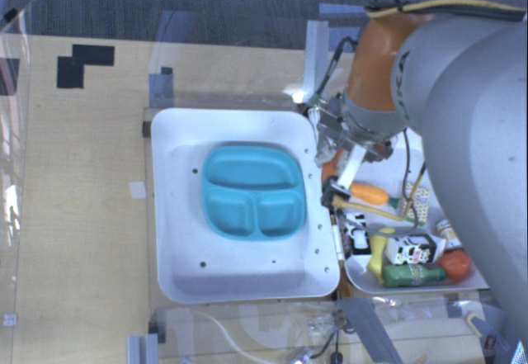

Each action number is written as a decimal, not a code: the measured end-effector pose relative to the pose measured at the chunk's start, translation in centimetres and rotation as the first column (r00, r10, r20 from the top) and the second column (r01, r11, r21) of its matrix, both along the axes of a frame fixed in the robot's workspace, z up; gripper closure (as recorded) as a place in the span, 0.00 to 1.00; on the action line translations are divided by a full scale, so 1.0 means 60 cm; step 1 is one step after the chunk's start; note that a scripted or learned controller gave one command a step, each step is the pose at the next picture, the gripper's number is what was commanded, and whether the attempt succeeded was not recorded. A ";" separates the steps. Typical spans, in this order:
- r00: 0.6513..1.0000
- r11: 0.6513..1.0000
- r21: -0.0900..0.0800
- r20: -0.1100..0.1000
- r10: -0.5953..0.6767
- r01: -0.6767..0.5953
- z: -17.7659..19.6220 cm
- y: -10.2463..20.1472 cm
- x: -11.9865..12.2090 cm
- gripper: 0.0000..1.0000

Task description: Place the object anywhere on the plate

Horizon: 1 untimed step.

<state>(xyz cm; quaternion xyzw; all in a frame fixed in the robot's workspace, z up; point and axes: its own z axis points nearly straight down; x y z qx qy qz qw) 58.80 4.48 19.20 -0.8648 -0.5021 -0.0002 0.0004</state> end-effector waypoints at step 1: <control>0.978 0.978 0.000 -0.002 0.207 -0.207 -0.016 0.102 -0.040 1.00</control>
